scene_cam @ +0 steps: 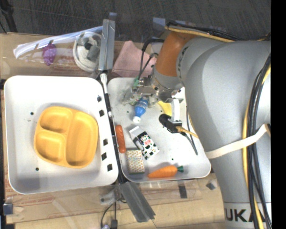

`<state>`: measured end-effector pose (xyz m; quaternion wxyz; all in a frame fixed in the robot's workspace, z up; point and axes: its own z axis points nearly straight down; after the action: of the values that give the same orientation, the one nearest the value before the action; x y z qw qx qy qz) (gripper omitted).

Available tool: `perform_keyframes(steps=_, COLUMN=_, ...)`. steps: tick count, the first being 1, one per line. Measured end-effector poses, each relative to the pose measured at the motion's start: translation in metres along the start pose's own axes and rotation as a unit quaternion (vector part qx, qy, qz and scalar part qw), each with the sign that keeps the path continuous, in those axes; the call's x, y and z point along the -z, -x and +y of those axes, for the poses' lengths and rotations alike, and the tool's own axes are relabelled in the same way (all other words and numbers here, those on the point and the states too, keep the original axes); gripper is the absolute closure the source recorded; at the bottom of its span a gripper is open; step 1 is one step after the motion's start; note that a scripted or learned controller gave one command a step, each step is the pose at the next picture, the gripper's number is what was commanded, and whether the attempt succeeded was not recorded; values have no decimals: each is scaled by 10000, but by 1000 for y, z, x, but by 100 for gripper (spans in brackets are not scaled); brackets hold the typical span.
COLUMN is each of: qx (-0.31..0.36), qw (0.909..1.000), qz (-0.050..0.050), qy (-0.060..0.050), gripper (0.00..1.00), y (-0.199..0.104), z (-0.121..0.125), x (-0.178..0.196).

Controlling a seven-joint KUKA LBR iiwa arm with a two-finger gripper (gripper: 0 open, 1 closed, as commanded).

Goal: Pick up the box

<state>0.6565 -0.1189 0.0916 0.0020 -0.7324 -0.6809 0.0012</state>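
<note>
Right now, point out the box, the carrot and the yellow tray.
box point(147, 144), camera view, on its printed top face, in the right bin.
carrot point(163, 172), camera view, on the middle of its orange body, near the right bin's front edge.
yellow tray point(66, 136), camera view, on the ridge between its compartments, in the left bin.

Claw point(142, 90) fingers blurred among clutter

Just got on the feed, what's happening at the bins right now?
The arm has its gripper low at the far end of the right bin, beside a blue bottle. The box, white with printed patterns, lies untouched nearer the middle, with a carrot beyond it. The left bin holds a yellow divided tray.
</note>
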Motion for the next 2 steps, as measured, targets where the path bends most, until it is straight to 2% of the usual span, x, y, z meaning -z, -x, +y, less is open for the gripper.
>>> perform_keyframes(steps=1, qx=29, qw=9999, qz=-5, qy=-136, gripper=100, y=1, z=-7, x=3)
perform_keyframes(steps=2, qx=1862, qw=9825, qz=-29, qy=1, gripper=100, y=-24, z=-21, x=5)
